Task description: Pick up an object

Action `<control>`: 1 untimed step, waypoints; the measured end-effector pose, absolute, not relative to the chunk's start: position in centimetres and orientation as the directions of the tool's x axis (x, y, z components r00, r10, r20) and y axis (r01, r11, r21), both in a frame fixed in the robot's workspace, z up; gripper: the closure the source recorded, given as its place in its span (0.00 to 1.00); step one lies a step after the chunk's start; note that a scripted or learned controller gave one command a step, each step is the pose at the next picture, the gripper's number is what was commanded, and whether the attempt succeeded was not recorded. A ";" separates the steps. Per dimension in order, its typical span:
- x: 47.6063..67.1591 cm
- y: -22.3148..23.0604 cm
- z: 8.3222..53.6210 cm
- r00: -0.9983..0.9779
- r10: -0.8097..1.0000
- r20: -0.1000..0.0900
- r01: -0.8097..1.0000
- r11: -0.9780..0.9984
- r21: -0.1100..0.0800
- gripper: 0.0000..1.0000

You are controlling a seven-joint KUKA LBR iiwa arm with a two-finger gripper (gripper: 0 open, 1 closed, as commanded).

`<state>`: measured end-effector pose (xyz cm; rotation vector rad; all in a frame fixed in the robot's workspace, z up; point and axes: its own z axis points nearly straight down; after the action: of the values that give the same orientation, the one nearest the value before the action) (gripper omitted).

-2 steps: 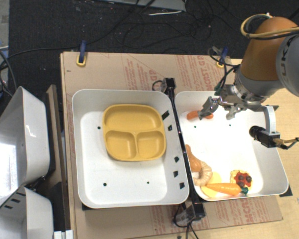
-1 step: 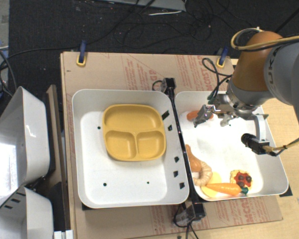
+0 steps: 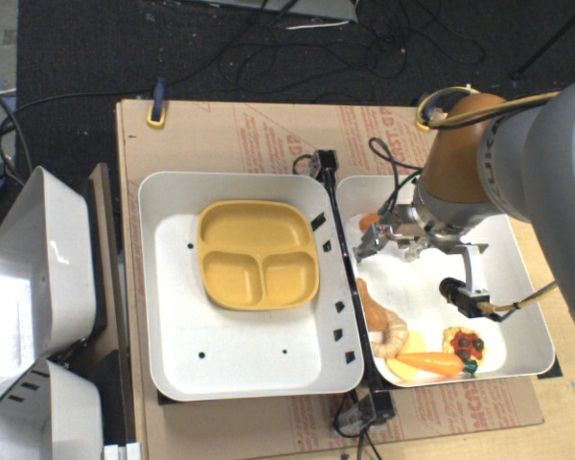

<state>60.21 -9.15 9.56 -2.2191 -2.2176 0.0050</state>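
While the arm reached in from the right over the right-hand bin, its gripper hung above that bin's upper left part, close to the divider between the 2 bins. Whether it was open or shut could not be told from above, and nothing was seen in its grasp.

Just beside the gripper, to its upper left, a small orange-red object lay at the bin's wall, partly hidden by the metal parts. Well below the gripper, along the bin's left edge, a pale shrimp-like toy stretched with its long axis running from upper left to lower right, curling at its lower end. Under it a toy carrot lay nearly level, its thick end to the left and its tip to the right, resting on a yellow slice. Just right of the carrot's tip sat a small red, yellow and green toy. A black part on a cable hung between the gripper and these toys.

In the left-hand bin lay 1 yellow plate with 3 compartments, apart from the gripper across the divider.
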 end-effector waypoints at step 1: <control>60.2 -9.1 9.2 0.002 1.000 0.000 1.000 -0.002 -0.001 0.00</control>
<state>60.21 -9.12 9.20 -2.2222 -2.2188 0.0012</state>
